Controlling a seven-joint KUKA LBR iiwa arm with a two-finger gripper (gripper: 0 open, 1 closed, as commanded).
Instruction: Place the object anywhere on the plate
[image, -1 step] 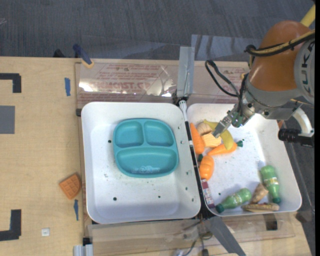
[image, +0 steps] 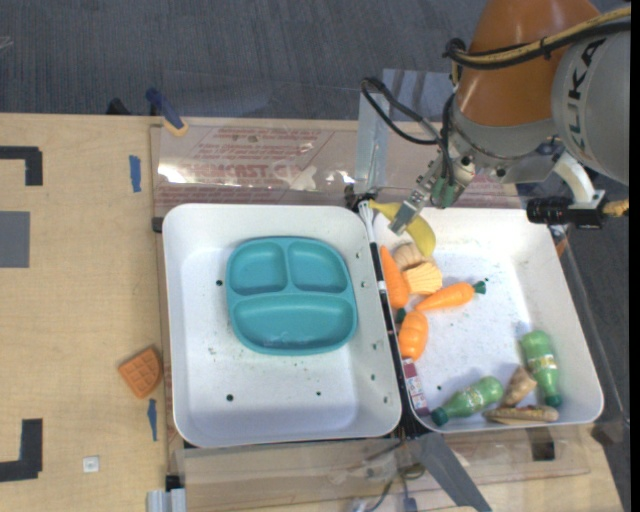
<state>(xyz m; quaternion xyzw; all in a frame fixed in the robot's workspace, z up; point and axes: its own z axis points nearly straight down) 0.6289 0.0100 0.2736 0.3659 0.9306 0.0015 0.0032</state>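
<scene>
The plate (image: 290, 296) in the left bin (image: 190, 330) bears nothing, so placing is not yet done: the gripper (image: 408, 214), fingers spread, hovers over the banana (image: 424, 237) at the right bin's (image: 580, 330) top-left corner, gripping nothing.

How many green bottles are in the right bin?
2. One green bottle stands near the right wall of the right bin; the other lies near its front edge. None seems hidden, though toys crowd there.
</scene>
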